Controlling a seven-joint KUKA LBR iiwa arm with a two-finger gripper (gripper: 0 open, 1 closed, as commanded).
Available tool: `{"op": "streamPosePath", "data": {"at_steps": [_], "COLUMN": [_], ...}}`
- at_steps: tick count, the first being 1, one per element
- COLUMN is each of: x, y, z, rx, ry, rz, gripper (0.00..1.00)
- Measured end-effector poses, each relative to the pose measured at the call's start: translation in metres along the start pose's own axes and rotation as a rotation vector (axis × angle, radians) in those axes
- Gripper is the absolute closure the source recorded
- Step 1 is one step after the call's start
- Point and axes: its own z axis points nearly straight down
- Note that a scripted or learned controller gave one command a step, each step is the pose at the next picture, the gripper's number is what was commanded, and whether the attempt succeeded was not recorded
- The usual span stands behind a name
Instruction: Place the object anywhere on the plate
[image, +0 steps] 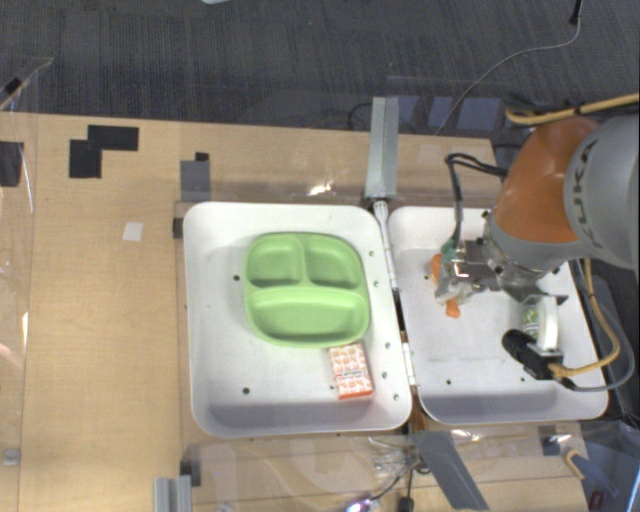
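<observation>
Right of the green plate (305, 288), in the neighbouring bin (480, 385), the end effector (455, 283) hovers over a small orange object (447, 288); its grip state cannot be told. It should centre squarely before lifting.

plate (305, 288) in left bin (215, 300) | packet (350, 371) beside plate | tool (452, 283) over right bin (480, 390)

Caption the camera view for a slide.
KUKA arm's gripper over the right bin near a small orange object; green divided plate and patterned packet in the left bin.
</observation>
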Motion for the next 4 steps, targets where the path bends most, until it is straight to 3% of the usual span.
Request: {"op": "streamPosePath", "data": {"at_steps": [1, 2, 3, 4], "x": [0.082, 0.162, 0.171, 0.171], "y": [0.027, 0.039, 0.054, 0.054], "z": [0.0, -0.045, -0.036, -0.036], "rx": [0.001, 0.0, 0.0, 0.0], "ry": [0.0, 0.0, 0.0, 0.0], "rz": [0.093, 0.097, 0.056, 0.056], "gripper": [1.0, 1.0, 1.0, 0.0]}}
